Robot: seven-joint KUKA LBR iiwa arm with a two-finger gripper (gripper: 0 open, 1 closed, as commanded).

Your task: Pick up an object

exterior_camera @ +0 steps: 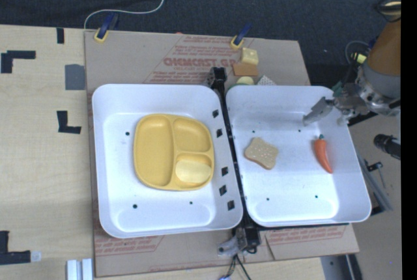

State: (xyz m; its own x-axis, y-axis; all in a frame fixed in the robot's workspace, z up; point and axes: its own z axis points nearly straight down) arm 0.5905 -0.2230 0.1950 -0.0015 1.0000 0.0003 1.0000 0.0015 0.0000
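The fingers (317, 111) look open and hold nothing, up over the right bin (345, 210). The carrot (322, 154) lies just below them. To grab it well, go straight down and squeeze across its thin middle.

The robot arm (384, 60) has a round orange part up high and a smooth grey part under it, with a pale ring where the two meet. Thin wires, some of them yellow and green, curl beside the grey part, and small dark bits and little metal pieces stick out around the wrist. At the end is the gripper (317, 111), which is made of shiny grey metal with a thin, flat finger (315, 113) that looks like a small silver stick, and it has darker grey blocks behind it.
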